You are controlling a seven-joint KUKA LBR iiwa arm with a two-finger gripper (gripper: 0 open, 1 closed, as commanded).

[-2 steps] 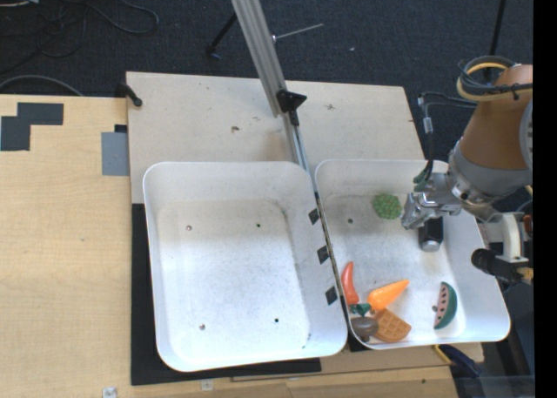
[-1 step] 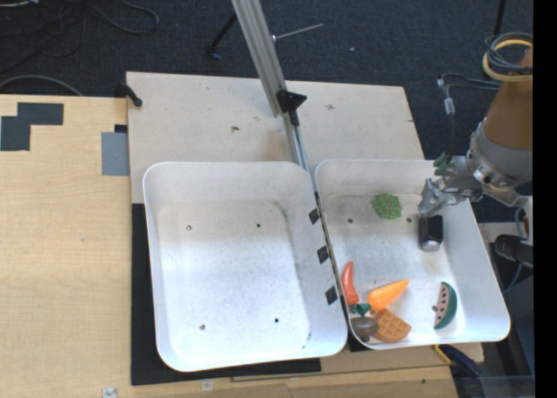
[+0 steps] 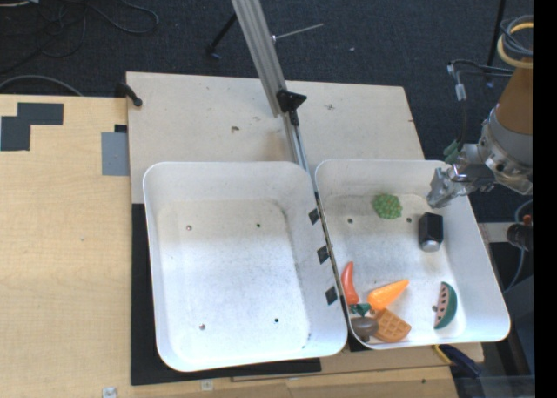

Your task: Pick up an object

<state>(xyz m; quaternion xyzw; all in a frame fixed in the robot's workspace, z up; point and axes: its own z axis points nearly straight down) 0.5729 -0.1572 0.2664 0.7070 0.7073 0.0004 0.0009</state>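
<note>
grey arm (image 3: 513, 139) with a tan-orange band (image 3: 520, 96) above the wrist, silver metal gripper (image 3: 442, 187), thin cables alongside.

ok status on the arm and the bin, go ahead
Gripper above right bin's far right edge, nothing visibly held. Black cylinder nearest, green ball beside it. Nothing in the way.

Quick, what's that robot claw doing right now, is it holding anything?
Gripper: above the right bin's far right edge, nothing seen between its fingers; open or shut cannot be told.
</note>
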